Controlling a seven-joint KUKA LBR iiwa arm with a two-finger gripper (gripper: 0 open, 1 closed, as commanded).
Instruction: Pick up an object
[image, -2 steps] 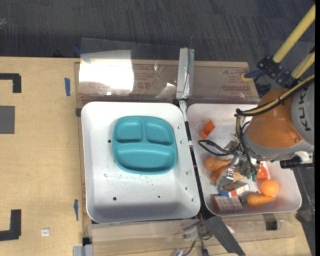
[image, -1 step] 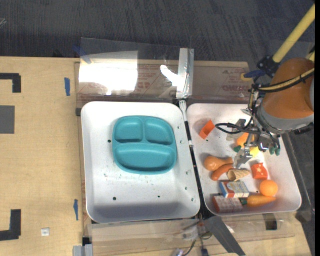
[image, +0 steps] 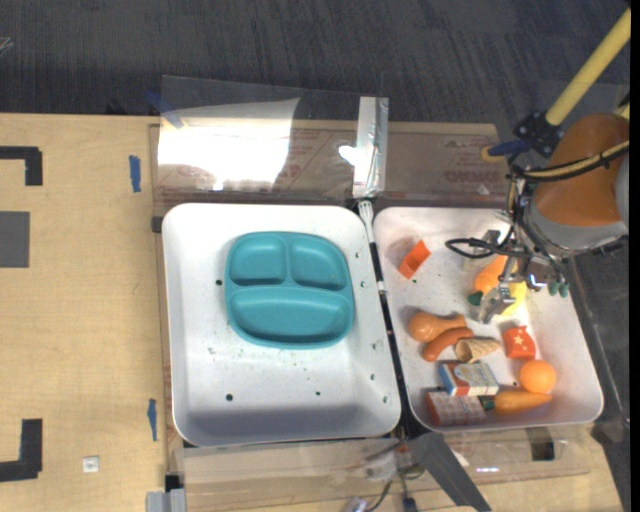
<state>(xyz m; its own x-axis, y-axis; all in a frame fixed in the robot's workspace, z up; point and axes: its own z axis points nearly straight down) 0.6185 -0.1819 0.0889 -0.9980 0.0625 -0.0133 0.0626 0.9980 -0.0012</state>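
Observation:
My gripper (image: 497, 292) hangs low in the right bin (image: 585, 330), near its far right side, on the grey arm with its orange band (image: 585, 180). It sits right over a small orange piece (image: 488, 275) and a yellow piece (image: 513, 303), partly hiding both. Just in front lie a red cube (image: 519, 343), a piece of toy bread (image: 479, 349), a sausage (image: 444, 343) and a chicken drumstick (image: 430, 324). An orange block (image: 414, 257) lies apart at the far left of this bin.
Along the right bin's near wall lie an orange ball (image: 538, 376), a carrot (image: 520, 402), a small carton (image: 470, 377) and a red box (image: 452, 406). The left bin (image: 190, 300) holds a teal divided plate (image: 290, 288). Black cables (image: 470, 244) trail beside the gripper.

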